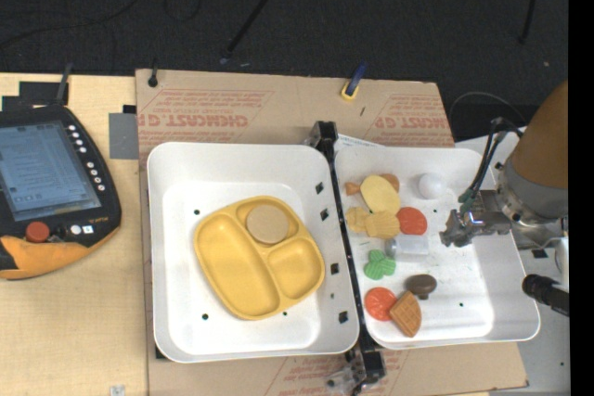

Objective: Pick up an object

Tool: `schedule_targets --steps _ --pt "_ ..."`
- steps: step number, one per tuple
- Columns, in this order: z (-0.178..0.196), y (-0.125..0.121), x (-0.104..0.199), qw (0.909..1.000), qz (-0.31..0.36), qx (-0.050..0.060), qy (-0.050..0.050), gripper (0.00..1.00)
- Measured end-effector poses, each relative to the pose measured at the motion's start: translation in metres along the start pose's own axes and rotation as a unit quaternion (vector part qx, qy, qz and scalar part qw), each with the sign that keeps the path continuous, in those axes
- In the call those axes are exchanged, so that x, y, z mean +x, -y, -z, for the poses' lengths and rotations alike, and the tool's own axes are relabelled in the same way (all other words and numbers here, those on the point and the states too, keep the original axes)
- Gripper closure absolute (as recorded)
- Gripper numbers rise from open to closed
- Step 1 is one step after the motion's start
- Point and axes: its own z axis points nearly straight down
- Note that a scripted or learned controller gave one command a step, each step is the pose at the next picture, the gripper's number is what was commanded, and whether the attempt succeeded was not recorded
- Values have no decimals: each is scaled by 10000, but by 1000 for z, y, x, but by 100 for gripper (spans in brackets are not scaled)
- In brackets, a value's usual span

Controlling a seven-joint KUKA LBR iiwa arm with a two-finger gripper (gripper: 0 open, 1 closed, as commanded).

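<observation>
So the arm point(543, 164) is pretty chunky up top: there's a fat rounded orange-brown band, kind of a dull copper shade in this light, and right under it a grey ring that looks smooth and matte. Below that sits a pale, whitish-grey wrist block with a flat face. A couple of thin dark cables point(485, 164) loop out from the wrist area, curving up and back down toward the tool end. The gripper point(455, 231) itself is small, dark metal with shiny silvery bits, all a bit too blurry to make out screws or markings.
</observation>
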Motion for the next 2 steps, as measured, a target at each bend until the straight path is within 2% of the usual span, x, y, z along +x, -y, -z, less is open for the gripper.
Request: schedule_targets --steps 1,2 --pt "28 -1 -1 10000 3 13 -4 100" --pt "27 -9 63 10000 28 29 -21 100"
